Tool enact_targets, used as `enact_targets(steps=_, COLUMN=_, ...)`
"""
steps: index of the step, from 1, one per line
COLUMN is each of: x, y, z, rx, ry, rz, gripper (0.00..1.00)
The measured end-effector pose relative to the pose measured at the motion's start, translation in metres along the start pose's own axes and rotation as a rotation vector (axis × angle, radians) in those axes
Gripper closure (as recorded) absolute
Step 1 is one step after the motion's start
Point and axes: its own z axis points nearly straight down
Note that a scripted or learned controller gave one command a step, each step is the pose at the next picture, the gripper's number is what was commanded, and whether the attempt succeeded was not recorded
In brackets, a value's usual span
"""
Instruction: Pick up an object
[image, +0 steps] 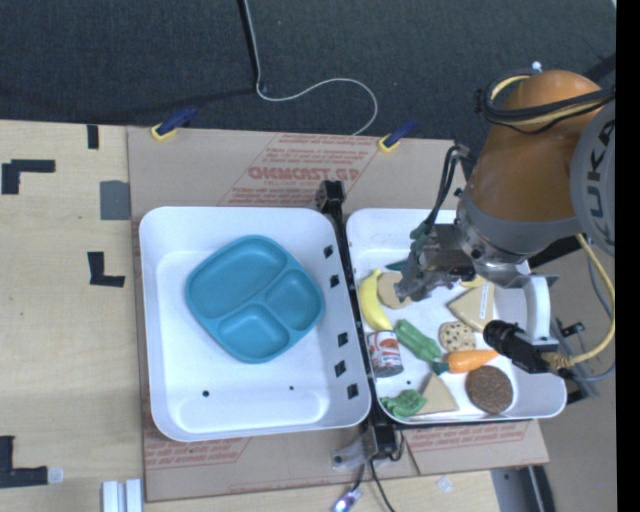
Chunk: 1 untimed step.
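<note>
My gripper (412, 283) hangs low over the right bin (390, 228), just right of a yellow banana (372, 301). Its dark fingers point down toward the bin's upper middle, above a green pickle-shaped toy (418, 340). Nothing shows between the fingers. Around it lie a small red-labelled can (386, 353), an orange carrot (470, 360), a spotted cookie (456, 336), a brown round patty (490, 388), a pale cheese wedge (468, 300) and a green leafy piece (404, 404).
The left bin (165, 330) holds a blue three-compartment plate (254, 297). A black divider (345, 290) runs between the bins. The arm's orange and grey body (535, 150) covers the right bin's far right side. A cable (300, 90) lies behind the bins.
</note>
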Motion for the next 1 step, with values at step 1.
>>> enact_targets(steps=1, x=0.0619, y=-0.0205, z=0.0583, rx=0.006, ry=0.001, rz=-0.004, gripper=1.0)
